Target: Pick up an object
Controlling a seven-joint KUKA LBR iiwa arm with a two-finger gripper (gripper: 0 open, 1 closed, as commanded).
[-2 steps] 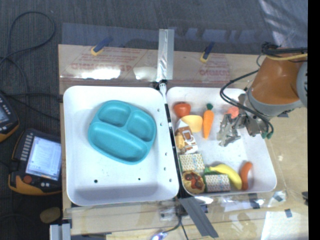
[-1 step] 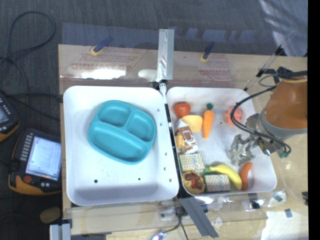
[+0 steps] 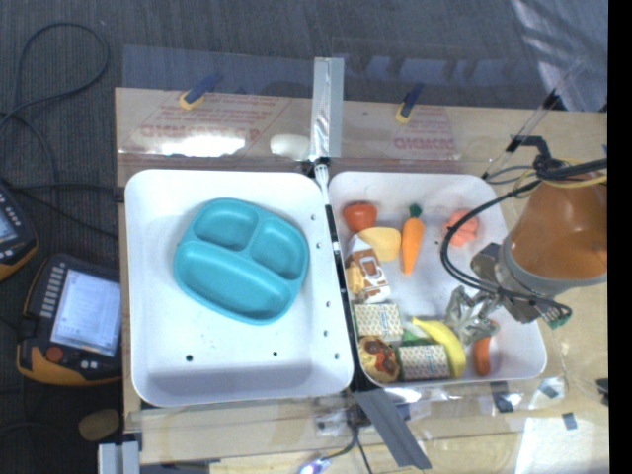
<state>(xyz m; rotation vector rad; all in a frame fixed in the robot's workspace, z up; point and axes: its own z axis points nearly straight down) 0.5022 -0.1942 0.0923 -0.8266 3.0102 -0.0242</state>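
The right bin [image 3: 513, 363] holds several toy foods: a red tomato [image 3: 360, 213], a yellow wedge [image 3: 380, 242], a carrot [image 3: 412, 240], a pink piece [image 3: 462, 227], a snack box [image 3: 367, 273], a cracker packet [image 3: 378, 319], a banana [image 3: 441, 339], a round brown pastry [image 3: 376, 357], a green packet [image 3: 423, 361] and a small red-orange piece [image 3: 482, 354]. My gripper [image 3: 472, 314] is low in this bin's right part, just right of the banana and above the red-orange piece. The orange wrist band [image 3: 565, 230] hangs over the bin's right rim.
A blue divided plate [image 3: 242, 257] lies in the left bin [image 3: 148, 363]. A metal divider [image 3: 328, 107] stands between the bins at the back. Black cables [image 3: 464, 235] loop from the wrist over the right bin. A handheld pendant [image 3: 74, 316] lies left of the bench.
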